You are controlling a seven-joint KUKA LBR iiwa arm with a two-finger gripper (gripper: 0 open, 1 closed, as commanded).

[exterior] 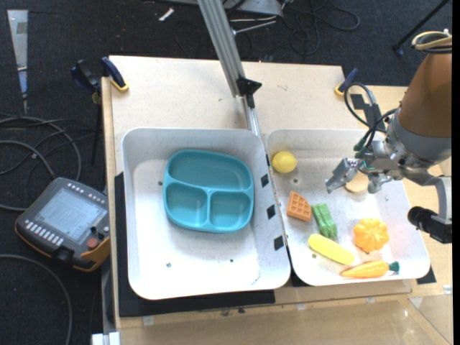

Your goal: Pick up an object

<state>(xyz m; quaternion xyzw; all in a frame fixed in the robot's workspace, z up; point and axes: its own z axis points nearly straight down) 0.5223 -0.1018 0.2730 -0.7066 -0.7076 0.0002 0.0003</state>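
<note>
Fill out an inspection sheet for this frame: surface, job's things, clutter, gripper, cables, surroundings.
Surface: wooden bench bearing two white bins, left bin and right bin, side by side.
Job's things: in the right bin, a yellow lemon, orange waffle, green piece, yellow banana, orange pumpkin, carrot, and a pale item partly hidden under the gripper.
Clutter: teal divided tray in the left bin.
Gripper: gripper low over the right bin's back, fingers spread, nothing seen between them.
Cables: black cables on the floor at left.
Surroundings: teach pendant on the floor; clamps on the bench corners.
</note>
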